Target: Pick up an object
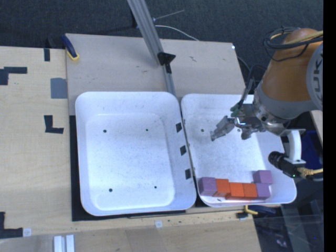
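Note:
Several blocks lie in a row against the front wall of the right bin (210, 100): a purple block (208, 185) at the left end, orange blocks (237, 190) in the middle, and a purple block (262, 177) at the right end with another purple one just in front of it. My gripper (229, 135) hangs over the middle of the right bin, well behind the blocks and apart from them. Its fingers (216, 134) stand open, spread left and right, with nothing between them.
The left bin (80, 109) lies beside the right one, with black clips (183, 150) along the shared wall. A slanted aluminium post (148, 28) rises behind the bins. A black fitting (281, 163) with a yellow cable sits at the right bin's right rim.

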`<state>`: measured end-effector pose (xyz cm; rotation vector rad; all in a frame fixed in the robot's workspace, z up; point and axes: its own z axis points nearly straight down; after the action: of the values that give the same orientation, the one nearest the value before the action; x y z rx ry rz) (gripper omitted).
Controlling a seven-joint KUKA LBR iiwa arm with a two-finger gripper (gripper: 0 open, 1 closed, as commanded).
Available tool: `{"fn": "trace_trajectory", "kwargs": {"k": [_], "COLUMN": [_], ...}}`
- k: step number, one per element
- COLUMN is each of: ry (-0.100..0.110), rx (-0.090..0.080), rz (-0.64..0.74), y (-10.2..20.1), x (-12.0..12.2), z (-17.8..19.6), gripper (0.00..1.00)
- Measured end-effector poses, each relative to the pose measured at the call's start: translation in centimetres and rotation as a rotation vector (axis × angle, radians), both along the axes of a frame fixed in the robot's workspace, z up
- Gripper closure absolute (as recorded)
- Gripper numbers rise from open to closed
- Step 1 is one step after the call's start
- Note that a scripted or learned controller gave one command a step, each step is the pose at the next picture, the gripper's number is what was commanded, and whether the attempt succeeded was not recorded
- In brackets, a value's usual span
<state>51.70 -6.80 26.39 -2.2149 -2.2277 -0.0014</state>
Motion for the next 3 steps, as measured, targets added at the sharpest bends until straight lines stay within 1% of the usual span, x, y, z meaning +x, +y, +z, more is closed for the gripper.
{"fn": "trace_trajectory", "kwargs": {"k": [1,2,3], "ry": [-0.007,0.007,0.003], "rx": [-0.003,-0.002,-0.002], "rz": [-0.006,-0.003,-0.008], "y": [-2.6,-2.7,-4.6], "x": [-0.5,7.2,4.1], "z": [10.6,1.6,2.1], "gripper": [0.00,0.00,0.00]}}
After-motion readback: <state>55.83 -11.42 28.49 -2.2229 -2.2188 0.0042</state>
